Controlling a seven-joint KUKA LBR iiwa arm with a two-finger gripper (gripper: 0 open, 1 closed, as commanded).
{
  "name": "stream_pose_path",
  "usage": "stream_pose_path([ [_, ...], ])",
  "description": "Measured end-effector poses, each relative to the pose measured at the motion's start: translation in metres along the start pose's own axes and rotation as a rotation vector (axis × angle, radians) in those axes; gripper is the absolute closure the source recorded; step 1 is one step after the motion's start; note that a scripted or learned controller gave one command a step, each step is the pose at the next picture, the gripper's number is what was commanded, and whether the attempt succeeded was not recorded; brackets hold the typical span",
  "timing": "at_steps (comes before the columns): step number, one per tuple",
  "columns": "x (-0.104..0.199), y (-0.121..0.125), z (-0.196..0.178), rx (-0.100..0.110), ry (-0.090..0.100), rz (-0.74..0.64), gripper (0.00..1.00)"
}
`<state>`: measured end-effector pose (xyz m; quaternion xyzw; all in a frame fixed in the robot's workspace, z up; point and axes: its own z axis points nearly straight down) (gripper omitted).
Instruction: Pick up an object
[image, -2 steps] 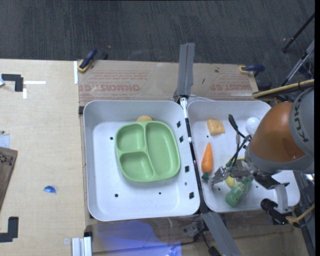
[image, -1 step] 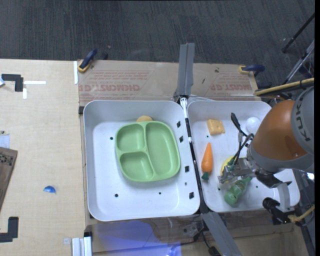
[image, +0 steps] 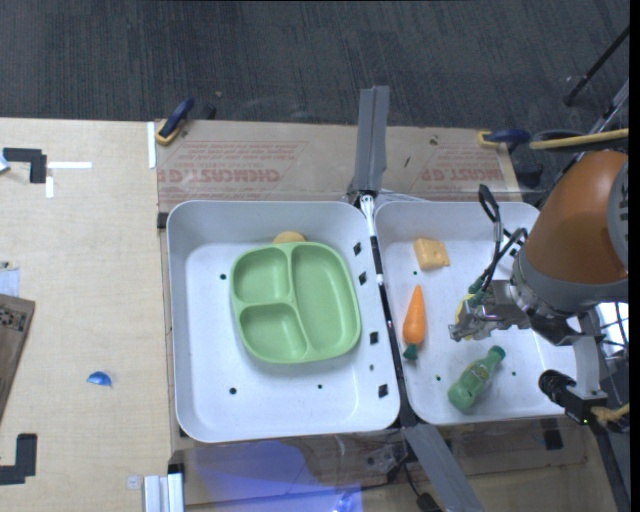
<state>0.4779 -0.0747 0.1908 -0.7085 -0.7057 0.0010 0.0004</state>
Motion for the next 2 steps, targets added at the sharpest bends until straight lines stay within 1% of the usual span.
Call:
stream_pose_path([
  [1, 0.019, 0.028, -0.008, 0.001, -0.001, 0.126, 1.0],
  [2, 0.056, 0.087, -0.045, 0.001, -0.002, 0.186, 1.0],
])
